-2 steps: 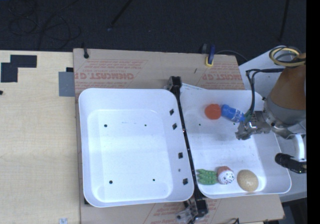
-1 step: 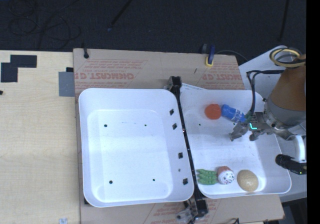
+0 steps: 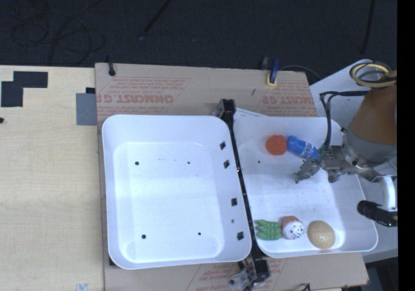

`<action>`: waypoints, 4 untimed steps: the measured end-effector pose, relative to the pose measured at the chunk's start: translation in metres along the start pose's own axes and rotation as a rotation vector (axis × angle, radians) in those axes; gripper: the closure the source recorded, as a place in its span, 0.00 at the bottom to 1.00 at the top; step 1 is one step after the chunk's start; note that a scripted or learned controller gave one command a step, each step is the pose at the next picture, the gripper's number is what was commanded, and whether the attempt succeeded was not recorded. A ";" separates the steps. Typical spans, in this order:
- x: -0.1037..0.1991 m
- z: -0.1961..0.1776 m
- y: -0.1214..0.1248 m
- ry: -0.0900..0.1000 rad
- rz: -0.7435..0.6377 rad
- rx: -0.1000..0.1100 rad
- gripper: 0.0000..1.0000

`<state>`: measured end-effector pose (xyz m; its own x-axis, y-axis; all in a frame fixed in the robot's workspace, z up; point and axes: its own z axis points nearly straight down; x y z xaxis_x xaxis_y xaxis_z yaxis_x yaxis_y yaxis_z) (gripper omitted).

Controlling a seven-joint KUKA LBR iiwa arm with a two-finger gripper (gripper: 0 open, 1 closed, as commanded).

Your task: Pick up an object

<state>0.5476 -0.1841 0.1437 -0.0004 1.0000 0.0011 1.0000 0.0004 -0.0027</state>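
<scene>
I am looking down on a pale wooden bench (image 3: 45, 173) with a dark floor and loose cables beyond its far edge. A sheet of brown cardboard (image 3: 194, 89) lies on the bench under two shallow white bins set side by side.

The left bin (image 3: 110, 153) shows its bare white floor with a few small dark dots. The right bin (image 3: 353, 234) holds the loose things. At its far side an orange ball (image 3: 276, 144) touches a blue object (image 3: 301, 146) just to its right; I cannot make out what the blue object is. Along the near wall lie a green leafy toy (image 3: 267, 229), a small white and red object with spots (image 3: 292, 227), and a tan egg-shaped object (image 3: 321, 234), in a row from left to right.

The arm (image 3: 376, 124) comes in from the right, and the frame cuts it off. Its gripper (image 3: 310, 170) sits over the right bin, just near of the blue object. The grey fingers are blurred against the white floor, so I cannot tell whether they are spread or closed, nor whether they touch anything.
</scene>
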 end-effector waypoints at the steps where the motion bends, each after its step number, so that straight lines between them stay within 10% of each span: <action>1: -0.030 0.059 -0.002 0.000 0.001 0.001 0.00; 2: -0.025 0.055 0.053 -0.002 -0.003 -0.006 0.00; 4: -0.026 0.056 0.051 -0.001 -0.002 -0.001 0.00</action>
<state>0.5984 -0.2095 0.0878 -0.0023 1.0000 0.0002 1.0000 0.0023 -0.0015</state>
